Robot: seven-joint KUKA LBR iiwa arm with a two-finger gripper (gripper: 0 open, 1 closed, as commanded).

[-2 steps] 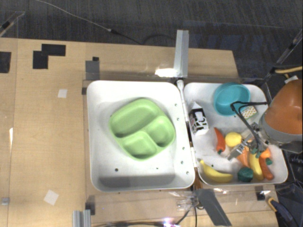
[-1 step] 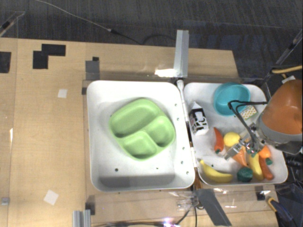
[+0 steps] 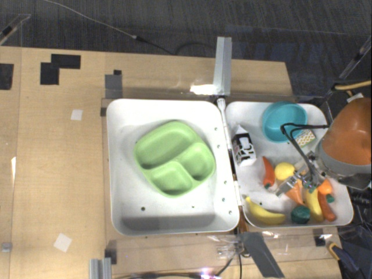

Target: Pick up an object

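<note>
The right bin (image 3: pixel 343 217) holds a heap of toy food: a yellow lemon (image 3: pixel 283 171), a red-orange pepper (image 3: pixel 267 172), a banana (image 3: pixel 264 212), a green round piece (image 3: pixel 300 215), a second yellow piece (image 3: pixel 314 203) and an orange carrot (image 3: pixel 329 207). My gripper (image 3: pixel 301 182) hangs low over this heap, just right of the lemon and above the orange pieces (image 3: pixel 293 194). The arm's orange band (image 3: pixel 349 133) hides part of the bin's right side. Nothing can be made out as held.
A blue bowl (image 3: pixel 284 121) sits at the back of the right bin, with a small patterned block (image 3: pixel 304 136) beside it. A white box with black print (image 3: pixel 244 149) lies against the divider. The left bin (image 3: pixel 125 214) holds a green divided plate (image 3: pixel 174 157). A black cable (image 3: pixel 296 147) crosses toward the gripper.
</note>
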